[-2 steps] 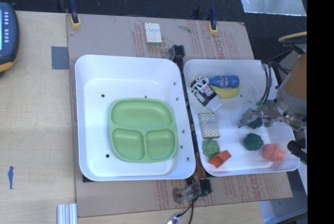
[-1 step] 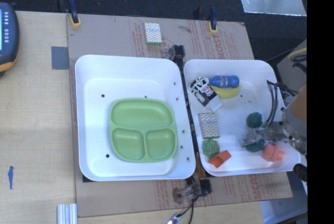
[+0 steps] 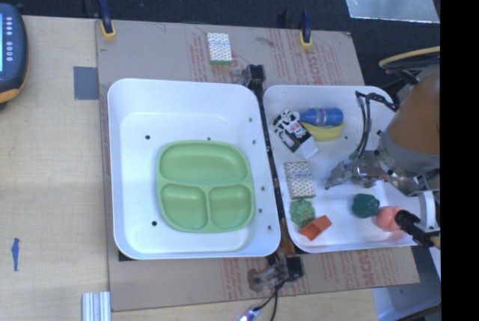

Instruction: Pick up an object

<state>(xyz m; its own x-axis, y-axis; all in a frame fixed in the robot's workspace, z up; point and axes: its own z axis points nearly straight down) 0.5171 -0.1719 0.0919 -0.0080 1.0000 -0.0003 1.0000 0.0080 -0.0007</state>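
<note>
Arm reaches in from 3 o'clock; gripper (image 3: 338,176) sits low over the right bin (image 3: 340,241), mid-bin, nothing visible between the jaws. Can't tell if they're released or clenched, too small and blurred. Task just needs any one object, and candidates are all in the right bin: blue-yellow bottle (image 3: 323,120) at 12, black-white toy (image 3: 291,130) at 11, speckled block (image 3: 299,179) at 9, green lump (image 3: 301,211) and orange block (image 3: 316,227) at 7, dark-green ball (image 3: 365,205) and pink ball (image 3: 387,218) at 5. My call: go for the dark-green ball, nearest the jaws and apart from the walls; centre over it, drop straight, close fully before lifting. Avoid the 7 o'clock pair, they touch. Count: two bins, seven loose objects, one green tray (image 3: 204,185) in the left bin (image 3: 123,162), another speckled block (image 3: 218,47) on the counter.
</note>
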